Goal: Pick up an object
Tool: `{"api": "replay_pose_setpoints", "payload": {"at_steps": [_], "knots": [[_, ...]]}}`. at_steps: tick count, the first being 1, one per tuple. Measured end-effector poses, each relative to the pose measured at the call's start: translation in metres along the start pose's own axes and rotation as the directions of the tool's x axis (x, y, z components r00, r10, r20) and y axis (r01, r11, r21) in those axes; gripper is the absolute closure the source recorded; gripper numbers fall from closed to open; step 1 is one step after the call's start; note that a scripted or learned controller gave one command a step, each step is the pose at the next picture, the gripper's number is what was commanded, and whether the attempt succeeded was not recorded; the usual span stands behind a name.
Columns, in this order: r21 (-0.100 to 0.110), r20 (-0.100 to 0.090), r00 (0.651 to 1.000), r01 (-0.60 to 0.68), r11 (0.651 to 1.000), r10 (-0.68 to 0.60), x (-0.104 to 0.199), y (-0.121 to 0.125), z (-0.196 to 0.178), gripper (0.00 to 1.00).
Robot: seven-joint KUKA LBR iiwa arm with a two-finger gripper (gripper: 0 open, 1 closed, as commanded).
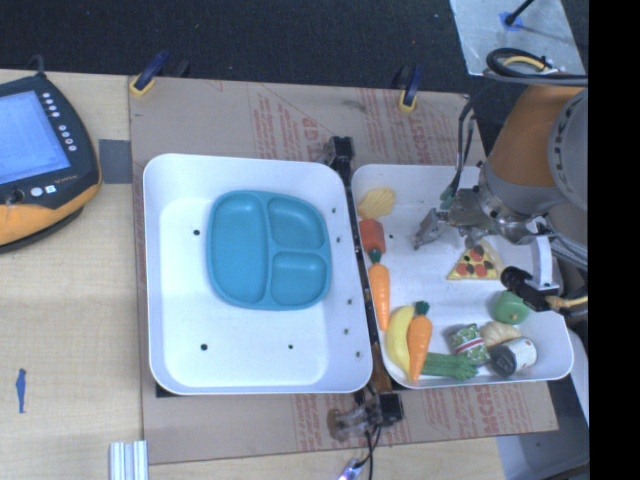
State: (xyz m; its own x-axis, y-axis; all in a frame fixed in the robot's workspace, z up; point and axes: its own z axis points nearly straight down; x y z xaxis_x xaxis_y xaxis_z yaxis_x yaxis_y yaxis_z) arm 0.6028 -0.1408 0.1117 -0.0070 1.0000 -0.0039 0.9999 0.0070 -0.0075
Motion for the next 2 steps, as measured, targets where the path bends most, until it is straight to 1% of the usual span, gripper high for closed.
{"api": "replay_pose_setpoints", "payload": {"at_steps": [1,2], "knots": [[-0.001,-0.005,1.000,-0.002,1.000,0.002,0.010,-0.117,0.015,0.00],[-0.001,-0.004,1.000,0.003,1.000,-0.003,0.009,-0.116,0.005,1.00]]}}
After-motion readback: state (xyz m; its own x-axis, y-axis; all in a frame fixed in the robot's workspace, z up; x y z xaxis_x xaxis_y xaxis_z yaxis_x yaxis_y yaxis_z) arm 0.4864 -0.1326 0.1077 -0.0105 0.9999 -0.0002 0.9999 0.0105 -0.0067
